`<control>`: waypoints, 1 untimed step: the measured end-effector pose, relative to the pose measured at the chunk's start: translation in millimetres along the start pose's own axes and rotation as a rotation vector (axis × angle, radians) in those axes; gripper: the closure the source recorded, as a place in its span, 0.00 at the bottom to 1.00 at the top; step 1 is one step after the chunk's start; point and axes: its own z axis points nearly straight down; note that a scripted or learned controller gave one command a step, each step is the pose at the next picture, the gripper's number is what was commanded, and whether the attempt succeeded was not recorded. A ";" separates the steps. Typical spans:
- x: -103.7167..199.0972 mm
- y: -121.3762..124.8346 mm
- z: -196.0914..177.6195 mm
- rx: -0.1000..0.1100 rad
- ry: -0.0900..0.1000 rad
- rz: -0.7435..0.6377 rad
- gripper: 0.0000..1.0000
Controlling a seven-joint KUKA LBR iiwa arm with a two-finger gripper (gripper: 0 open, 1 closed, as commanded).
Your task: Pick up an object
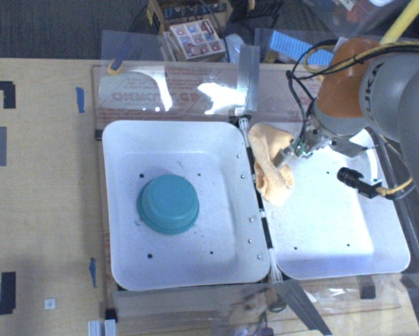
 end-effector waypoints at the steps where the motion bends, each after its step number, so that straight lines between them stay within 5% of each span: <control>1: -4.1 2.0 0.4 -0.003 -0.002 0.102 0.00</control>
